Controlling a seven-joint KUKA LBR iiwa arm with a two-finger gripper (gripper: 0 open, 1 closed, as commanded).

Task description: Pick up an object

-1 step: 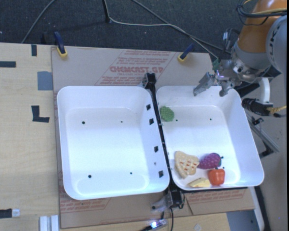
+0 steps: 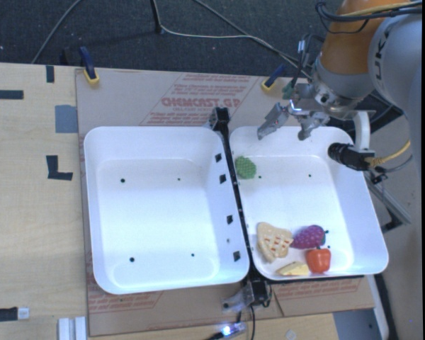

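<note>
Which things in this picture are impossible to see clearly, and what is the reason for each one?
- Yellow piece, camera view: the waffle-like toy and red toy crowd it, and it is too small to identify.
- Green object, camera view: too small and blurred to name.
- Arm, camera view: cut off by the top and right edges.
- Right bin, camera view: the gripper covers part of its far rim.

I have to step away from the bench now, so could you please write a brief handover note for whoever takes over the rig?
Gripper: open, nothing between its fingers, hanging over the far edge of the right bin.
Things, all in the right bin: green piece beside the divider; waffle-like piece, purple grapes, red piece and yellow wedge clustered at the near end.
Done: nothing picked yet.
Left: lower onto one object, close, lift. The green piece lies nearest and stands alone.
</note>
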